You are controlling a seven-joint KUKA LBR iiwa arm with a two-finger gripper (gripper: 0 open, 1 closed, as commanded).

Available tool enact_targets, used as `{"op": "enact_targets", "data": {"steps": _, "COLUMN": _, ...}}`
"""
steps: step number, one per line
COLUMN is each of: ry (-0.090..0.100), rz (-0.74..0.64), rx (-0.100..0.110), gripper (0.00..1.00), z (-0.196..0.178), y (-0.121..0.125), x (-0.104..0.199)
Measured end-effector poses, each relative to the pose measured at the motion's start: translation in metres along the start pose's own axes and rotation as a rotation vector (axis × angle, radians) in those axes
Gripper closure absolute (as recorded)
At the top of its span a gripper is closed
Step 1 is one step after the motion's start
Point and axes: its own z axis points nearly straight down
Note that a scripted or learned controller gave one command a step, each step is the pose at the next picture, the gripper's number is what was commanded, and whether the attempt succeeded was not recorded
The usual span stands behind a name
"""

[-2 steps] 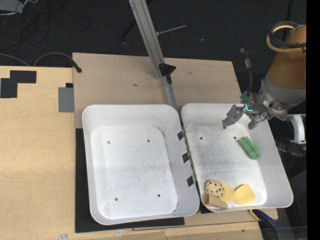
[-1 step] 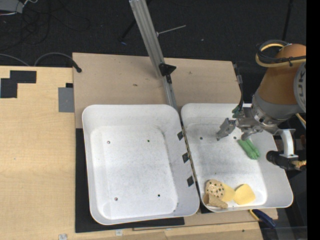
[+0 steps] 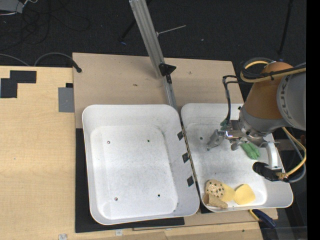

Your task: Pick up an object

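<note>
Low over the right-hand shallow white bin [image 3: 200, 115], the end effector [image 3: 216, 140] has metal fingers parted on nothing, so it should centre on the green elongated object [image 3: 249, 150] right of centre before closing.

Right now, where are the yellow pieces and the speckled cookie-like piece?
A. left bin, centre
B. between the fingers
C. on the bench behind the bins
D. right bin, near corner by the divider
D. The yellow pieces and the speckled piece lie together along the near edge of the right bin, close to the divider, while the gripper sits further back over that bin.
</note>
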Motion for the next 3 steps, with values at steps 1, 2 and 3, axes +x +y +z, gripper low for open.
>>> {"op": "enact_targets", "data": {"steps": 1, "ry": -0.003, "rz": 0.000, "rx": -0.009, "gripper": 0.00, "z": 0.036, "y": 0.001, "x": 0.001}}
{"op": "enact_targets", "data": {"steps": 2, "ry": -0.002, "rz": 0.006, "rx": -0.009, "gripper": 1.00, "z": 0.025, "y": 0.001, "x": -0.001}}
{"op": "enact_targets", "data": {"steps": 3, "ry": -0.002, "rz": -0.001, "rx": -0.007, "gripper": 1.00, "z": -0.022, "y": -0.003, "x": 0.008}}
